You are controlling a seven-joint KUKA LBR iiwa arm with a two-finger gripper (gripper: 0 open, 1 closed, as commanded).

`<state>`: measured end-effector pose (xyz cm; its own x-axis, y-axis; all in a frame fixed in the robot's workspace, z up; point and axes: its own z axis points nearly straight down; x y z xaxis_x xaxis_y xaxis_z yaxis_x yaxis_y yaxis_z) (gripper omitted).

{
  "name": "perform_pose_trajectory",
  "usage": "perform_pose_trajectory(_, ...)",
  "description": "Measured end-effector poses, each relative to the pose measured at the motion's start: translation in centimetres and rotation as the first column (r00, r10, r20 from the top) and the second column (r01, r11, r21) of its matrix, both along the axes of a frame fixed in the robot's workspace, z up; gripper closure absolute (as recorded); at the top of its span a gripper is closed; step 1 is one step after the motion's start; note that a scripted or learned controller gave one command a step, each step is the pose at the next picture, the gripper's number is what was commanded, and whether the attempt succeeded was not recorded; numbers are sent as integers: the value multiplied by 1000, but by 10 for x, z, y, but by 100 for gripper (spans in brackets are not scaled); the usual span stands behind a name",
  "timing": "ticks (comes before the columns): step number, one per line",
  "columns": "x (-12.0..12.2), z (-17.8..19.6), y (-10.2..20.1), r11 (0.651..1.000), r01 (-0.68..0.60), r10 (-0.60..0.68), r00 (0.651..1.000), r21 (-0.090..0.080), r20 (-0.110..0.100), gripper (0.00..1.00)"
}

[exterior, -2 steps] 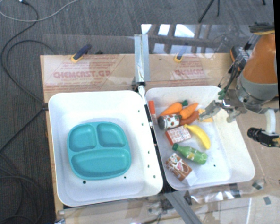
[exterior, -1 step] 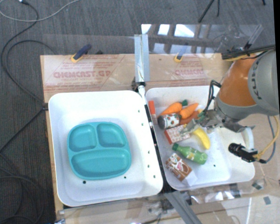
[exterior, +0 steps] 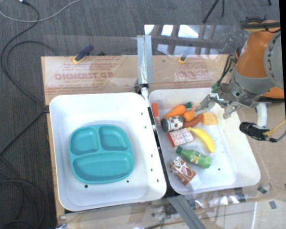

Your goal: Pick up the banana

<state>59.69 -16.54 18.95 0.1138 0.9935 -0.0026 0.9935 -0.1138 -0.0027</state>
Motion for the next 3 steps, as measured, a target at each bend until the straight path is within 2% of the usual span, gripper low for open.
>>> perform_pose_trajectory(1, -24, -88, -5, 987, -159, 159, 987, -3, 17, 0)
perform_pose_trajectory(2, -24, -80, -2, 987, -160, 160, 987, 3, 16, 100)
perform_pose_trajectory(3, 9, 9, 43, 997, 83, -83, 997, 0, -1, 100)
